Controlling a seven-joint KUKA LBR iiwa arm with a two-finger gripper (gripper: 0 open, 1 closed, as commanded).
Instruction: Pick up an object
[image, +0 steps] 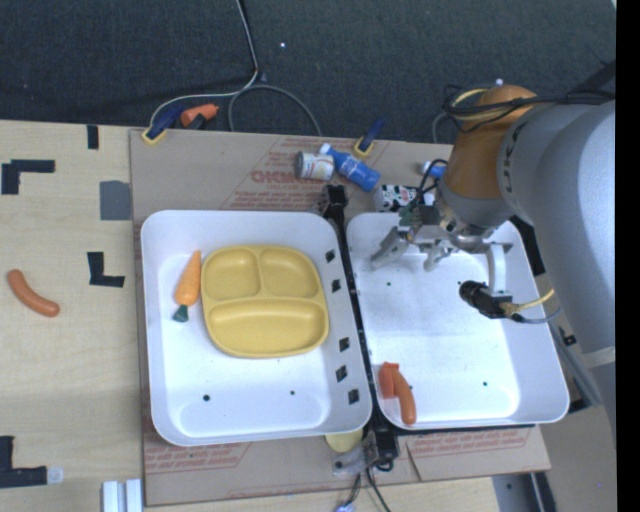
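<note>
My gripper (405, 260) hangs over the far part of the right bin (520, 400), close to its left wall. Its two grey fingers (384, 251) are spread open and nothing is between them. A small orange carrot-like piece (398, 388) lies in the same bin near its front left corner, well in front of the gripper. In the left bin (200, 420) a yellow divided plate (265, 300) lies flat, with an orange carrot (188, 278) beside its left edge.
An orange-brown sausage (32, 293) lies on the bench far left, outside the bins. A white and blue bottle (340, 165) lies behind the bins. Black clips (345, 345) sit along the wall between the bins. The arm's grey body covers the right bin's far right side.
</note>
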